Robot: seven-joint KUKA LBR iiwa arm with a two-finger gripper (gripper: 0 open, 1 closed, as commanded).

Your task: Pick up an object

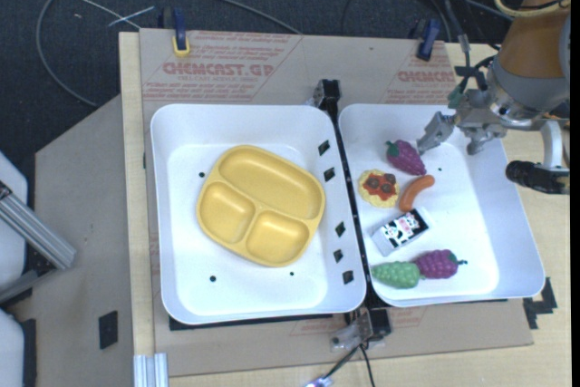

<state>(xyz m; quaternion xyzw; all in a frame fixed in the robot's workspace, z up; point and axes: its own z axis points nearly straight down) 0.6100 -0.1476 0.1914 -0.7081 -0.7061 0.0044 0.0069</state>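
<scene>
A table (136, 195) seen from above at a slant carries two shallow white bins side by side. The left bin (172, 222) holds a yellow divided plate (261, 205) with three compartments, lying flat near the bin's middle.

The right bin (494, 231) holds several small toy foods. A dark purple bunch of grapes (405, 156) lies toward the far end. Just in front of it sits a small round pizza (379, 186) with red topping, and beside that an orange sausage (417, 189), tilted. Nearer the viewer lies a small black and white carton (401, 230) printed with a cow pattern. At the near edge rest a green bunch of grapes (396, 274) and a second purple bunch (438, 264), touching each other.

The grey and orange robot arm (535, 41) reaches in from the right, over the far right corner of the right bin. Its gripper (453, 133) is spread wide, one finger (433, 133) pointing down just beside the far purple grapes, the other finger (475, 140) well to the right. Nothing sits between the fingers.

Two blue clamps (180, 33) hold a cardboard sheet (236, 63) at the table's far edge.
</scene>
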